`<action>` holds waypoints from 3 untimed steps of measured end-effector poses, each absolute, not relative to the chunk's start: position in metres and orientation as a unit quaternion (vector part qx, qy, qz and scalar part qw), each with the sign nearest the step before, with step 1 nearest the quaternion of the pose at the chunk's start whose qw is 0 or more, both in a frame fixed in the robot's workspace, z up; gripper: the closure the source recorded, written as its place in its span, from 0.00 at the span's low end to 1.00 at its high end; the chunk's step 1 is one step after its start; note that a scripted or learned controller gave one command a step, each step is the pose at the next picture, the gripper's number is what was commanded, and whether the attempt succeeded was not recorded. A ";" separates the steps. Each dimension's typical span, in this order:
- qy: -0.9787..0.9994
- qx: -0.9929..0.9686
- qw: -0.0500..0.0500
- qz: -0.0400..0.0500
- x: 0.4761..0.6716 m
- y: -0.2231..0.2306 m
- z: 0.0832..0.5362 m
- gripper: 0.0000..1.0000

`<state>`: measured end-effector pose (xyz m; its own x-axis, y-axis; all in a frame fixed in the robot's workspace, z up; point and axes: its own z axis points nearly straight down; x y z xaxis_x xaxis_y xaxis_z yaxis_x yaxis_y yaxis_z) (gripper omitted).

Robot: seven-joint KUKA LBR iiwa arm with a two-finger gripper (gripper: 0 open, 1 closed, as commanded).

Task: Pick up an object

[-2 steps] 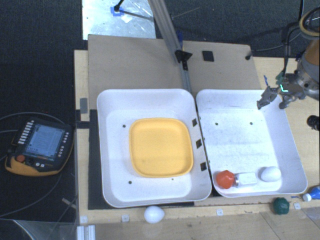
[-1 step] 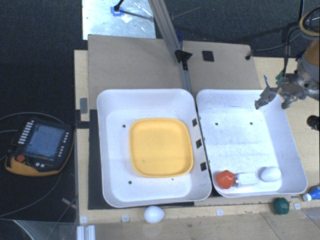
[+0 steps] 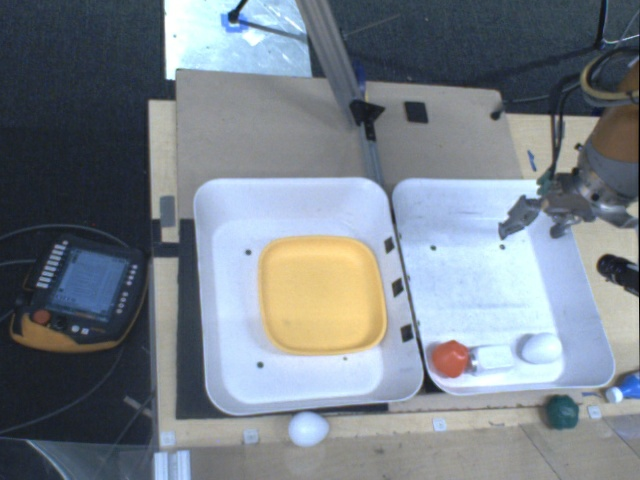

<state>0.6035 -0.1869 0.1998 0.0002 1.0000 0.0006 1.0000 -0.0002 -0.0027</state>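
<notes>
In the right bin [image 3: 480, 268] three small things lie along the front wall: a red-orange ball [image 3: 450, 358], a white oblong piece [image 3: 492, 358] and a white egg-shaped object [image 3: 541, 348]. My gripper [image 3: 535, 220] hangs over the right bin's far right part, well behind those objects. Its two dark fingers [image 3: 517, 218] are spread apart with nothing between them. A square yellow plate [image 3: 322, 293] lies in the left bin [image 3: 230, 268].
A white egg [image 3: 308, 428] rests on the bench in front of the left bin. A dark green ball [image 3: 561, 411] and a blue-tipped item [image 3: 625, 390] lie at the bench's front right. A teach pendant [image 3: 75, 293] sits on the floor at left. A grey pole [image 3: 335, 48] slants behind the bins.
</notes>
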 end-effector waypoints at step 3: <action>-0.707 -0.707 -0.001 -0.001 0.611 -0.189 0.123 1.00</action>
